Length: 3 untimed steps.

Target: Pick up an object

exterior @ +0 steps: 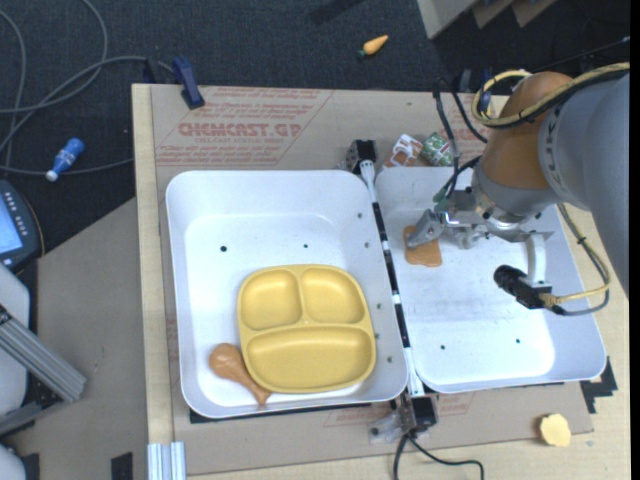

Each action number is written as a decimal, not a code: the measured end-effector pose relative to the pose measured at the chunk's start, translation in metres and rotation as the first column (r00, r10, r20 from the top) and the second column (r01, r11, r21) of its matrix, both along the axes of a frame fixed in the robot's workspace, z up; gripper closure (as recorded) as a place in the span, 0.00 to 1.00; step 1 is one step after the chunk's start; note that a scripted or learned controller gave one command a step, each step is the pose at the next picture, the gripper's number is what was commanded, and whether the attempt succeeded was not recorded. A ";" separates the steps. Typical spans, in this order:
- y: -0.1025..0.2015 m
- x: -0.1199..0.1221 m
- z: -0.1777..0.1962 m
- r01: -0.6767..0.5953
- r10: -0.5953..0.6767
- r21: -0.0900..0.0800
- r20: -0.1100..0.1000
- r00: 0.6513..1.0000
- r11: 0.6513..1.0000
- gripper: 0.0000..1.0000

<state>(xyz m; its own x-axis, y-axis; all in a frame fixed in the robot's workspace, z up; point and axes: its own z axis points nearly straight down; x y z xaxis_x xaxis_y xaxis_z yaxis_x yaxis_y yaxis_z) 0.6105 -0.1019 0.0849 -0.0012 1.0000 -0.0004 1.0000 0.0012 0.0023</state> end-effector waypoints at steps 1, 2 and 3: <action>-0.001 0.008 0.000 0.000 0.000 0.000 0.000 1.000 1.000 0.00; 0.007 0.022 0.000 -0.001 0.001 0.000 0.000 1.000 1.000 0.00; 0.007 0.023 0.011 -0.001 0.001 -0.001 0.004 1.000 1.000 1.00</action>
